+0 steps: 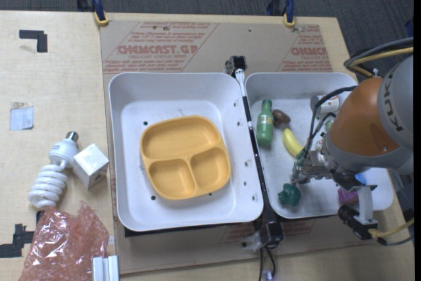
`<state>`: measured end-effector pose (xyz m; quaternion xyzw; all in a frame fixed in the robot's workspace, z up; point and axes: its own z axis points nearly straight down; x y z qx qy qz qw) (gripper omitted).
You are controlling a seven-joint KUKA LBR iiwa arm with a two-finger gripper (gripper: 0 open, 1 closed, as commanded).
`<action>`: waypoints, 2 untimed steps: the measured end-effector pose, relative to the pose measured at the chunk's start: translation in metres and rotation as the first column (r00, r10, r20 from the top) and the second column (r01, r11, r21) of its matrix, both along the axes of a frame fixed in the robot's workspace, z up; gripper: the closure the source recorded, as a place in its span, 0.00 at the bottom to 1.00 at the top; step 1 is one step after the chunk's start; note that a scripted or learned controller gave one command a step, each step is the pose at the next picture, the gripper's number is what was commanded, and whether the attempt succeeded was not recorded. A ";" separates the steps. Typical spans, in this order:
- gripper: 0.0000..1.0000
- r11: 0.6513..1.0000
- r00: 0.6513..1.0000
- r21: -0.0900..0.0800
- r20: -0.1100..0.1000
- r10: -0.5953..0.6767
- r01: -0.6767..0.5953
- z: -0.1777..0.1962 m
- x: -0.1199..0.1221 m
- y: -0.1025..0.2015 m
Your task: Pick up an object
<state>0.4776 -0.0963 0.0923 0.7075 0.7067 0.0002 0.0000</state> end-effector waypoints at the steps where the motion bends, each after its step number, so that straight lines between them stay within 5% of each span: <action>1: 0.00 1.000 1.000 0.000 0.001 0.000 0.000 0.000 0.001 0.004; 2: 0.00 1.000 1.000 0.000 0.001 0.000 0.000 0.000 0.000 0.002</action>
